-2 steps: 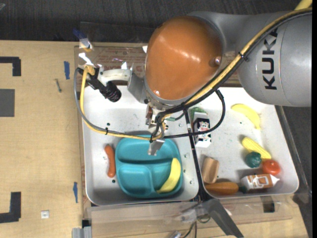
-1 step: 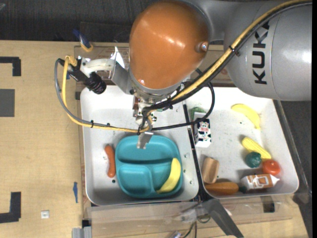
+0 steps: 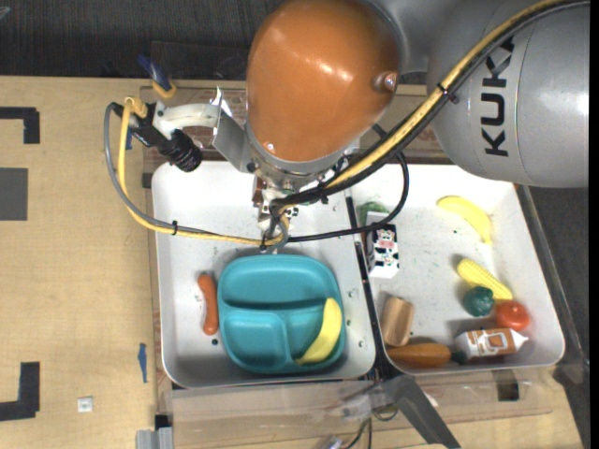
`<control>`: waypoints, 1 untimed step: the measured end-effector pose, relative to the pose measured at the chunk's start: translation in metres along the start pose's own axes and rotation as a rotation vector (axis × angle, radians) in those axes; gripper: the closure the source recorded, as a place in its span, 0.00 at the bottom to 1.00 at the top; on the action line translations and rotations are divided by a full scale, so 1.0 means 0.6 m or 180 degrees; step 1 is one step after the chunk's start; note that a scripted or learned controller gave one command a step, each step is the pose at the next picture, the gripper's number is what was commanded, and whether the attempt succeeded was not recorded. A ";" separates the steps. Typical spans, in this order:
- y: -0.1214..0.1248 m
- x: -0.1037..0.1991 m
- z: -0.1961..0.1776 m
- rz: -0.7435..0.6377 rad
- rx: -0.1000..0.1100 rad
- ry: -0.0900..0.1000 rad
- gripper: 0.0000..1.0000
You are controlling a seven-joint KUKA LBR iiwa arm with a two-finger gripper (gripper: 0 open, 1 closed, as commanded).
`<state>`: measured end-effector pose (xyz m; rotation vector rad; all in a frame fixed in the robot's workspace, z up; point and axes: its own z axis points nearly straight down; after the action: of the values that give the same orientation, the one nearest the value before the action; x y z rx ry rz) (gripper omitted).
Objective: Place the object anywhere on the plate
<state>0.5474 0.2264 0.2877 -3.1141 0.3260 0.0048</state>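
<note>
Sausage (image 3: 209, 303) at lower left, beside the plate (image 3: 267, 288), looks light and slick; we would pinch its middle, but cannot tell the gripper's (image 3: 273, 229) state.

Divided plate (image 3: 271, 311) in left bin (image 3: 178, 251), banana (image 3: 324, 333) in its right section, sausage (image 3: 209, 302) just left. Right bin (image 3: 426, 237): milk carton (image 3: 384, 249), corn (image 3: 484, 278), tomato (image 3: 513, 315).

The big orange-domed grey arm (image 3: 318, 73) runs off the frame's top and right edges and hides the far rim of the left white bin (image 3: 173, 251) at upper centre. A small green object (image 3: 372, 213) beside the black-and-white carton (image 3: 384, 251) is half covered by cables, perhaps a vegetable. The gripper (image 3: 272, 227) at centre is too small to read.
</note>
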 end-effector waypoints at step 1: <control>0.010 -0.035 0.033 -0.0020 -0.0027 -0.0005 1.00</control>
<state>0.5257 0.2252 0.2680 -3.1233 0.3168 0.0084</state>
